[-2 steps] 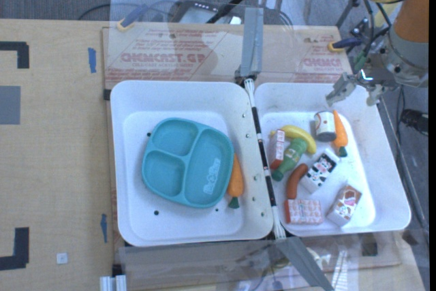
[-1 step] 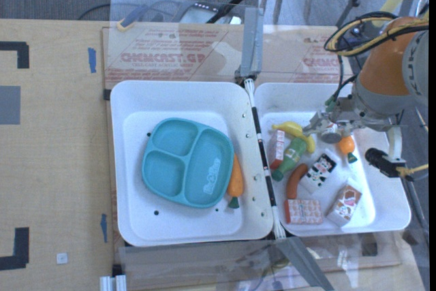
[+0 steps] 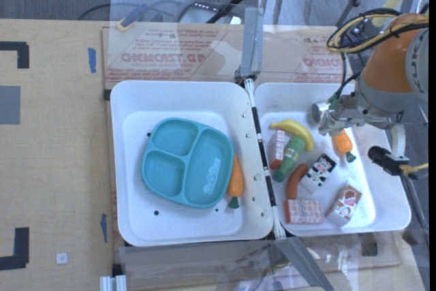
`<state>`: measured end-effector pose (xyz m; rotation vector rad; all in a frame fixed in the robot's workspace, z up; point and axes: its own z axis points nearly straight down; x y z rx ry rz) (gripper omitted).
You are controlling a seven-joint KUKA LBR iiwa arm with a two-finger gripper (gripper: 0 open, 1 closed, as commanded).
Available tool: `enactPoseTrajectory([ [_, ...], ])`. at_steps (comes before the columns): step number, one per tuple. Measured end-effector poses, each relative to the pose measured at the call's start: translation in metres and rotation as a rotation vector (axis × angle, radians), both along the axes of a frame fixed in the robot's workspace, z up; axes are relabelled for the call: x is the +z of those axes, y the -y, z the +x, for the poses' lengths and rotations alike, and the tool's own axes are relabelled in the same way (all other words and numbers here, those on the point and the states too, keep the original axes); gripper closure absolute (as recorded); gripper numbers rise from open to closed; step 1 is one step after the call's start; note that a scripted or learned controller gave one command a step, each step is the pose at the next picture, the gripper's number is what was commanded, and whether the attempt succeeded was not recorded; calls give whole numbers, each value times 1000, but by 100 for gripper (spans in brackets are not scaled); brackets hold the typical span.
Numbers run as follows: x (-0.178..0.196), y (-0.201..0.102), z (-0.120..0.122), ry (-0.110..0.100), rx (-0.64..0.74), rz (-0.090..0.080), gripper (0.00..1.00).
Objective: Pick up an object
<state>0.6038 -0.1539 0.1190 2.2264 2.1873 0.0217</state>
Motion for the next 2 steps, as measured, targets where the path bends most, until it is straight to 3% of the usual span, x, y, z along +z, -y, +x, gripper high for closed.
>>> enactPoseTrajectory([
  [1,131,-86,-16,-23,-65,6,100],
  [2,131,-86,-17,-24,-65,5,0],
])
